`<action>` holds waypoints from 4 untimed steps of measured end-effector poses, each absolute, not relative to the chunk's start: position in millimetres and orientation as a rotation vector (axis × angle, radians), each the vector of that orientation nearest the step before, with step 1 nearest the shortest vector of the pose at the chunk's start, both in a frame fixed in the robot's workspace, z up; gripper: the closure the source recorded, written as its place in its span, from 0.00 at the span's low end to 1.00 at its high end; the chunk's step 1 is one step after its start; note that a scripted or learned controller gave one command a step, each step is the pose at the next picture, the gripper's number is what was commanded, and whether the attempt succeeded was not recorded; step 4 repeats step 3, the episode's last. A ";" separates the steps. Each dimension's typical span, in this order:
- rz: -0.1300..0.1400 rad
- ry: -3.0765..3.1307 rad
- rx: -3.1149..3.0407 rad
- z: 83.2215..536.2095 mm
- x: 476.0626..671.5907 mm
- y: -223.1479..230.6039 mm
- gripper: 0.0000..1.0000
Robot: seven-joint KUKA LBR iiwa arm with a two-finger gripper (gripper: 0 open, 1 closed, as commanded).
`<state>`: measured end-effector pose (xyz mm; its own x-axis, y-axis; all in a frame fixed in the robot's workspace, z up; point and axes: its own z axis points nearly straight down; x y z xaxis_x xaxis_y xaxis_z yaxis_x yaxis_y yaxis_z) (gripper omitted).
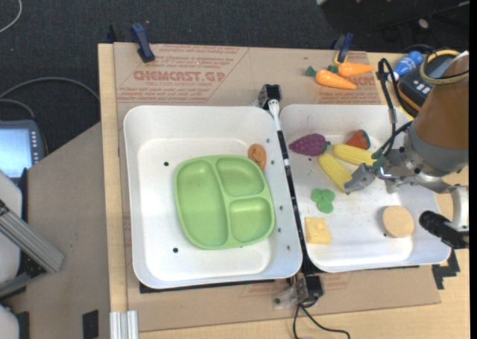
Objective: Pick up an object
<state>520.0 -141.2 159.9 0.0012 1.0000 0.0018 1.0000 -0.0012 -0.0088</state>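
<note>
The right bin [373,255] holds several toy foods: purple grapes [308,144], two yellow corn cobs [335,170], a red strawberry [359,138], a green broccoli piece [323,198], a yellow cheese block [318,231] and a round tan biscuit [397,221]. My gripper [358,179] hangs low over this bin, just right of the lower corn cob and below the upper one. The grey wrist and orange band [446,103] rise behind it at the right.
The left bin [141,181] carries a green divided plate [223,201] and a small orange-brown piece [257,154] by its right wall. Two toy carrots [337,78] lie on the board behind the right bin. Blue clamps [141,42] grip the far edge.
</note>
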 end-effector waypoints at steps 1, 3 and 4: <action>-0.003 -2.221 -2.219 81.8 555.6 -124.7 0.00; -0.011 -2.233 -2.218 190.5 545.3 -74.2 1.00; -0.011 -2.233 -2.218 190.5 545.3 -74.2 1.00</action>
